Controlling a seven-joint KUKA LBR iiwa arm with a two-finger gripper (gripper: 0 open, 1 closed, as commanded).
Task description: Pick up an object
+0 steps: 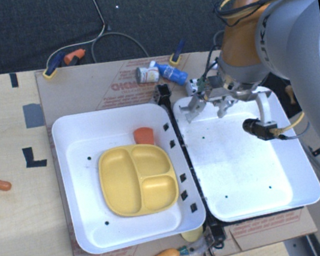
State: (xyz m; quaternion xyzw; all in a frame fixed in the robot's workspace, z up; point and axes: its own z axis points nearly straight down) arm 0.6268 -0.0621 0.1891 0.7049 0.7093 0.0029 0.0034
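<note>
While the end effector (206, 105) is poised over the far edge of the right bin (263, 198), whether it is wide or narrow cannot be told. The yellow divided plate (137, 178) and orange cup (143, 135) are found in the left bin (73, 169), leftward across the divider.

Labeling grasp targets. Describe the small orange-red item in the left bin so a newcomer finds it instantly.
Start at the left bin, which holds a yellow divided plate. Just beyond the plate's far edge sits the orange-red block, touching or nearly touching the rim. It is far smaller than the plate and the bin's only reddish item.
</note>
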